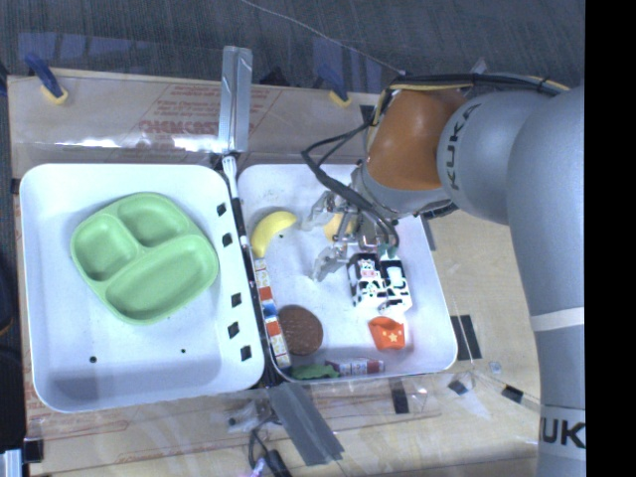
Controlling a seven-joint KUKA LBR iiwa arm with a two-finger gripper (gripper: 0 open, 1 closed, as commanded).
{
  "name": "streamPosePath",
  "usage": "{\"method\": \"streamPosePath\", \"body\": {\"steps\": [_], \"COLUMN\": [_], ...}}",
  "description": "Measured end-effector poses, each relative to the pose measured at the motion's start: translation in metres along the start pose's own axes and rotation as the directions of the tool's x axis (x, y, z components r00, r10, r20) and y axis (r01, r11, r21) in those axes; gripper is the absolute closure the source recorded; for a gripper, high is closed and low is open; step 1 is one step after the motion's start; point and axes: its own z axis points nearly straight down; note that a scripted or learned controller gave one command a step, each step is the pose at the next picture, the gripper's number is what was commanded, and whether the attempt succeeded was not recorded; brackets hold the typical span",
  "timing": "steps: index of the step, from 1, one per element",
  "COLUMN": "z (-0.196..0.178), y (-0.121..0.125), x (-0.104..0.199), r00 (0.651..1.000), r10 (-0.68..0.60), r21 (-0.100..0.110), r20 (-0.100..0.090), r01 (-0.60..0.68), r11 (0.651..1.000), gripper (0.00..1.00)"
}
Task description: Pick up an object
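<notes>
Camera view from above: my grey arm with its orange wrist band reaches into the right shallow white bin (pixel 437 341), and the two-finger gripper (pixel 336 241) hangs low with its metal fingers (pixel 326 262) spread apart, nothing between them. Candidates sit close by: a yellow plastic banana (pixel 270 230) just left of it, a black-and-white patterned carton (pixel 380 279) just right, an orange-red small box (pixel 389 334), a round brown cookie-like disc (pixel 300 329), a green and red marker (pixel 338 369). The left shallow white bin (pixel 40 296) holds a green divided plastic plate (pixel 145 254). I judge this the approach step; next I'd need to centre over one item, drop, close.
</notes>
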Motion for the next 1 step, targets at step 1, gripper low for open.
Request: {"method": "streamPosePath", "body": {"steps": [1], "z": [-0.0032], "y": [-0.0597], "x": [0.0437], "r00": [0.965], "r10": [0.263], "r21": [-0.004], "r20": [0.003], "r01": [-0.263], "r11": [0.965], "gripper": [0.00]}}
